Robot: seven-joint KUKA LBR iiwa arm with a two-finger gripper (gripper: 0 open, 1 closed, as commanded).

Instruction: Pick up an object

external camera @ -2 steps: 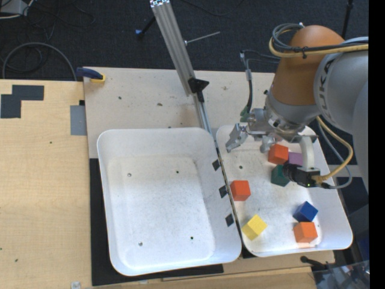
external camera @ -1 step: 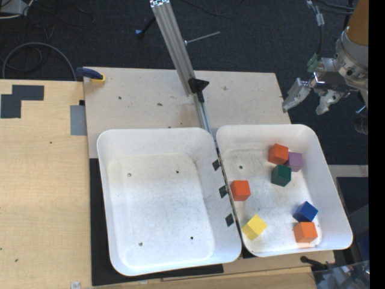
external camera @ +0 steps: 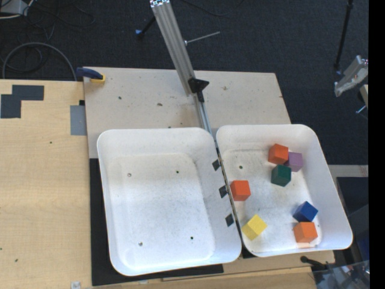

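Observation:
The right bin holds several small blocks. An orange cube, a purple cube and a dark green cube cluster at its back. A second orange cube lies near the divider. A yellow cube sits at the front left. A blue cube and a third orange cube sit at the front right. My gripper is a grey shape at the right edge, high and well behind the right bin, far from every block.
The left bin stands beside the right one, with black clips along the shared rim. A slanted aluminium rail rises from the bench behind the bins. A blue-and-yellow clamp sits at the back left.

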